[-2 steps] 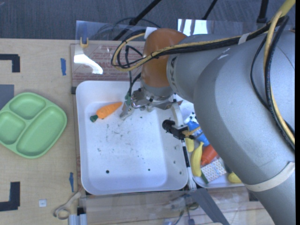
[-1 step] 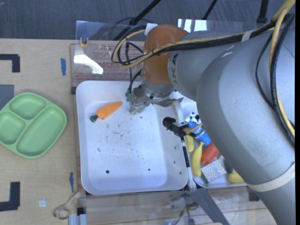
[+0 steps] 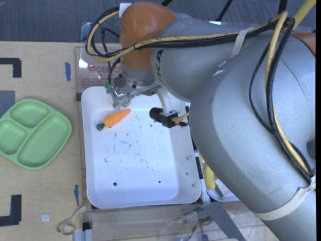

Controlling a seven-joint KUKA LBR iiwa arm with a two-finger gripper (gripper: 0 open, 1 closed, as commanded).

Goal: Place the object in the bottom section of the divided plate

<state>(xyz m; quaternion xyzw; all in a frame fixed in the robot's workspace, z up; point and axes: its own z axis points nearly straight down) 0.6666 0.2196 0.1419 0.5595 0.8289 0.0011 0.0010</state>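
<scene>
- Reaching in from the right, the grey arm [image 3: 241, 109] covers much of the bench; no brand, label or legible writing is seen on it.
- White bin [image 3: 145, 179] bears scuffs.
- Green divided plate [image 3: 33, 133] lies left of the bin, well apart.
- Toy carrot [image 3: 115, 119] lies in the bin's upper left: judged light, rigid, smooth; take hold across its thick middle.
- Gripper [image 3: 119, 95] hangs just above the carrot; cannot tell its opening.

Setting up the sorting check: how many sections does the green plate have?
3. On the green plate, two small sections sit along its upper left side, one at top, one at left; one long section fills its lower right.
</scene>
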